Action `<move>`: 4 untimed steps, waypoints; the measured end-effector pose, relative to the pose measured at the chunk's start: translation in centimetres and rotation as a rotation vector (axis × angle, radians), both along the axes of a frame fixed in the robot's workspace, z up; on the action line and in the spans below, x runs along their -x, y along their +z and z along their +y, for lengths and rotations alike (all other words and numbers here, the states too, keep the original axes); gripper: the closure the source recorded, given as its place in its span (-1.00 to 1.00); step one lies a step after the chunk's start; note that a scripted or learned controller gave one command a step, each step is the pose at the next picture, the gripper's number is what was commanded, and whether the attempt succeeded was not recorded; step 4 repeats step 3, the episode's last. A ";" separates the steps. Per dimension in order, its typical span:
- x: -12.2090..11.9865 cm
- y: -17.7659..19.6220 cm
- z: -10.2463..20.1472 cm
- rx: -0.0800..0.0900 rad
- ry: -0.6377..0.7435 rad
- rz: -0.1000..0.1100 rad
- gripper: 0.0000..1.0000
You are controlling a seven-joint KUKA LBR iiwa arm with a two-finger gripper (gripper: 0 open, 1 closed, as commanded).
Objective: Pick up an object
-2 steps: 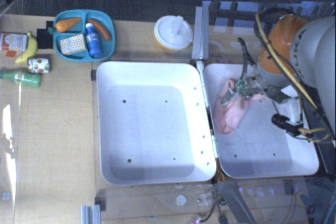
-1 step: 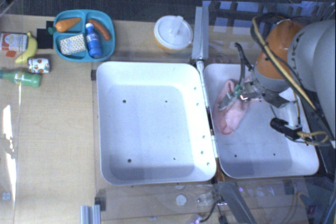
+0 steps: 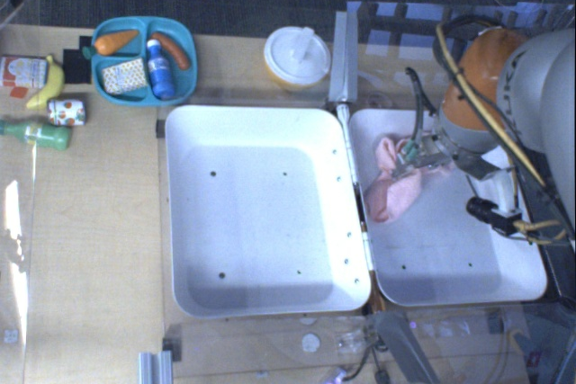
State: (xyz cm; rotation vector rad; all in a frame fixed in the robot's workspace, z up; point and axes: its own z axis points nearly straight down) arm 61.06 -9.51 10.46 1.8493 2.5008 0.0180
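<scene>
Reaching for the pink cloth in the right bin

Reaching in from the right, the arm [image 3: 540, 94] had its gripper [image 3: 421, 154] low over the right bin [image 3: 450, 283], right at the upper edge of a crumpled pink cloth [image 3: 394, 184], the only thing in that bin and so the likely pick. Whether the grasping part was closed on the cloth could not be told. The left bin [image 3: 261, 211] sat beside it, while a blue tray [image 3: 144, 58] of toys and a white lid [image 3: 297, 57] lay out on the desk [image 3: 81, 238], beyond the arm's working area

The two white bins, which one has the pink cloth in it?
The right bin, where the gripper sits over the pink cloth; the left bin lacks it.
</scene>
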 end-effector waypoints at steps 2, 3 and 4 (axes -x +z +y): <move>0.1 -1.1 0.1 -0.009 -0.057 0.008 -1.00; 0.8 -1.1 0.4 -0.008 -0.116 0.003 -1.00; 0.8 -1.1 0.4 -0.008 -0.116 0.003 -1.00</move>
